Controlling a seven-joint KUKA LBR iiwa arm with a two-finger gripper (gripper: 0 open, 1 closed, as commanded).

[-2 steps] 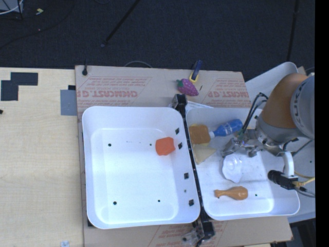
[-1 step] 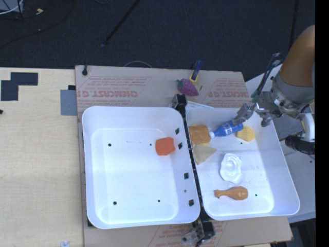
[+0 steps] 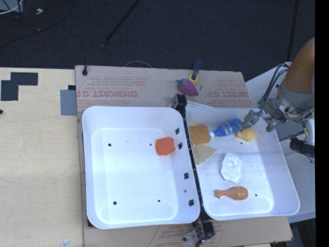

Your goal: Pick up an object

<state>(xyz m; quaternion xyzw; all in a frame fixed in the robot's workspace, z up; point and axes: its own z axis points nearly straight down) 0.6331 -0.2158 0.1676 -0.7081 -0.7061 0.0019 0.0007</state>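
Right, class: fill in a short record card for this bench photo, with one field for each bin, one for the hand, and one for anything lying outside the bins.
left bin: one orange block, near its right wall
right bin: blue bottle, yellow piece, orange-brown block, pale wedge, white lump, brown drumstick shape
hand: at the right bin's far right part, just above the yellow piece; grip unclear
outside bins: purple grapes on the cardboard behind

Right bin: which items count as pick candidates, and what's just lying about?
Pick candidates:
blue bottle
yellow chunk by the pincer
brown block
white piece
drumstick

Lying about:
orange block, left bin
purple toy, on cardboard
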